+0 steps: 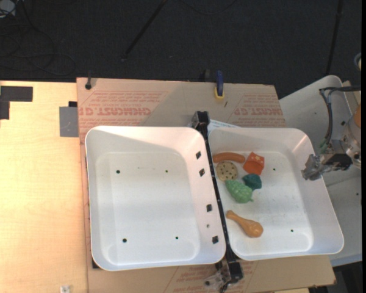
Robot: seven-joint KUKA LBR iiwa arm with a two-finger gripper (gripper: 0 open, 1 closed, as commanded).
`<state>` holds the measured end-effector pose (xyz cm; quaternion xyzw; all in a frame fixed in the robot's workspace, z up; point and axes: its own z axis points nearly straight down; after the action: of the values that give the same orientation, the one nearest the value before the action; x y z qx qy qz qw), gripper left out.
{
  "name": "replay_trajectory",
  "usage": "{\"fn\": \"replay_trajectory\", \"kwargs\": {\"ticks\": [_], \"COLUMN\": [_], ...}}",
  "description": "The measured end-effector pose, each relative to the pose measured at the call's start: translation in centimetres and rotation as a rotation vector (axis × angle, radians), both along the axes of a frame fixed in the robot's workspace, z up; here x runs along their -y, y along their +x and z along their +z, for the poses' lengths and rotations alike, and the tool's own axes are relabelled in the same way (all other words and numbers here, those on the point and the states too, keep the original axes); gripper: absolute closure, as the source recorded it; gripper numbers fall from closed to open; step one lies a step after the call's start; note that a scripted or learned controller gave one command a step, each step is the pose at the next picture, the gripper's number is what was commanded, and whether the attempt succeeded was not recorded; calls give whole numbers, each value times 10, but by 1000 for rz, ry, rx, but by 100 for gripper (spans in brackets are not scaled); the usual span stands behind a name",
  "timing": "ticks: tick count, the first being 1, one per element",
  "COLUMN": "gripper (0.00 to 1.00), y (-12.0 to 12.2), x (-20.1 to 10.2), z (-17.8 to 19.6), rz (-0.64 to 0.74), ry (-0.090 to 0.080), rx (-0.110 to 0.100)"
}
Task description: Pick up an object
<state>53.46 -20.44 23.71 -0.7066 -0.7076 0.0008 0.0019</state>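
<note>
Nearest the camera, a clamp (227,276) sits where the two bins meet, on the cardboard (274,273) under them. The left bin (97,249) lies beside the right bin (329,237), their rims touching along a dark seam.

All the things to pick lie in the left half of the right bin. Closest is a tan drumstick (246,223), lying slantwise, thick end to the right. Just beyond it is a green lump (238,191), and touching that on its upper right a smaller teal piece (252,181). A round brown biscuit (227,171) (dotted, near the seam) lies just left of these. Behind them are an orange-red block (254,163) and, to its left, an orange sausage (229,157) lying crosswise.

My claw (307,172) hangs at the bin's right rim, well apart from the whole cluster, with nothing in it that I can see. I cannot tell whether it is released or clenched (it is small and dark against the rim).

To the left lies the pale wooden bench (30,212). Farther back the cardboard shows red printing, with a blue clip (219,84) on its far edge. Beyond that is dark floor (171,29) with thin cables.
</note>
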Motion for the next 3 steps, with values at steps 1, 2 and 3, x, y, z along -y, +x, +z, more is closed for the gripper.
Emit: {"fn": "replay_trajectory", "kwargs": {"ticks": [1, 2, 3], "gripper": [100, 100, 100], "y": [-9, -60, -61], "x": [-53, 2, -48], "z": [117, 222, 59], "rz": [4, -7, 0], "ry": [-2, -8, 6], "rx": [14, 14, -15]}}
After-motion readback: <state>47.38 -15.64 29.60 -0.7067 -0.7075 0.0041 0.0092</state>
